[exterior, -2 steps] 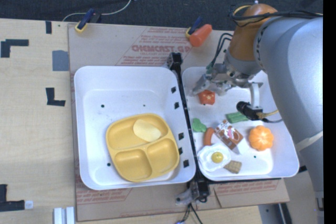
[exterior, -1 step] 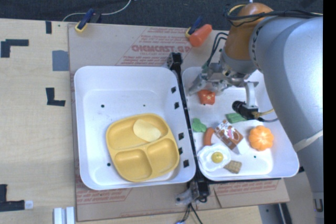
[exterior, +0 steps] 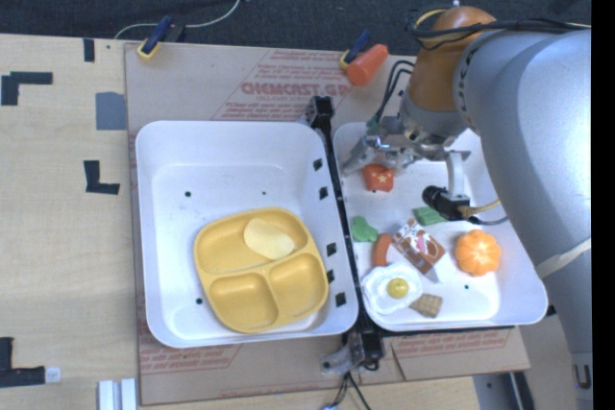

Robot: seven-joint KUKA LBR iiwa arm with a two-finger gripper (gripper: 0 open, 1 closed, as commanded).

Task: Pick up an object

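Small red tomato-like toy (exterior: 379, 178) lay in the right shallow white bin (exterior: 514, 301), directly under the hand (exterior: 389, 152), perhaps touching its tips. Whether that hand was open or closed could not be told. Nearby lay a green piece (exterior: 363, 229), fried-egg toy (exterior: 393, 287) and orange fruit (exterior: 478, 253).

The wooden bench (exterior: 58, 235) bears a cardboard sheet (exterior: 269, 86) under two white bins (exterior: 154, 206).
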